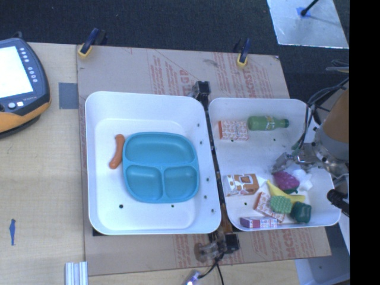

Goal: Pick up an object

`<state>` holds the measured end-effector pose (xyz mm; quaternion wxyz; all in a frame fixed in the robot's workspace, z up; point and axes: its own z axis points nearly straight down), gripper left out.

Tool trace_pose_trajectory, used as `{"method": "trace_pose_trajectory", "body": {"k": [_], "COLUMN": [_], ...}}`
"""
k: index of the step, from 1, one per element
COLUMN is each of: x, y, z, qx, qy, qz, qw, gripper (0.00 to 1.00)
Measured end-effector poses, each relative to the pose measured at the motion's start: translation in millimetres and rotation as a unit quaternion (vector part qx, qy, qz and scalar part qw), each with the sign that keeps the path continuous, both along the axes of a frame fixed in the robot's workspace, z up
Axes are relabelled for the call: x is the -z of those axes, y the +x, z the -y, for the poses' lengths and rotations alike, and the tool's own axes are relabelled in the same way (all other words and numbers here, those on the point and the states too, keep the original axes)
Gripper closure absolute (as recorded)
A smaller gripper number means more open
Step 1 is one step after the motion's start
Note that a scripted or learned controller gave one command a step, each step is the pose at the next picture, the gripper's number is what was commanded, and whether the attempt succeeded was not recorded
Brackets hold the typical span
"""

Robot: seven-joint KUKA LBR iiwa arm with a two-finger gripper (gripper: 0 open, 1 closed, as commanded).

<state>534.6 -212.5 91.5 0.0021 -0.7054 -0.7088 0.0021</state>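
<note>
The right bin holds a pile of toy food at its near right: a purple grape bunch, a yellow piece, a green textured block and a dark green item. My gripper hangs low over the right side of this bin, just above and behind the grapes. The grey arm comes in from the right edge. I see nothing held in the gripper.
A green bottle and a small carton lie at the back of the right bin. Another carton and flat packets lie near its front. The left bin holds a blue divided plate and an orange sausage.
</note>
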Motion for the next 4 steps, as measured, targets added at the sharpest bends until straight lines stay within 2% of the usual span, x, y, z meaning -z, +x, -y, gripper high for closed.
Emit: {"method": "trace_pose_trajectory", "body": {"k": [1, 2, 3, 4], "x": [0, -10, -44, -112], "y": [-59, -59, -58, -59], "z": [-28, -27, -86, -29], "qx": [-0.001, -0.004, -0.002, 0.001], "qy": [0.0003, -0.0006, -0.0002, -0.0001], "qz": [0.0, 0.0, 0.002, 0.002], "qw": [1.0, 1.0, 1.0, 1.0], "gripper": [0.0, 1.0, 1.0, 1.0]}}
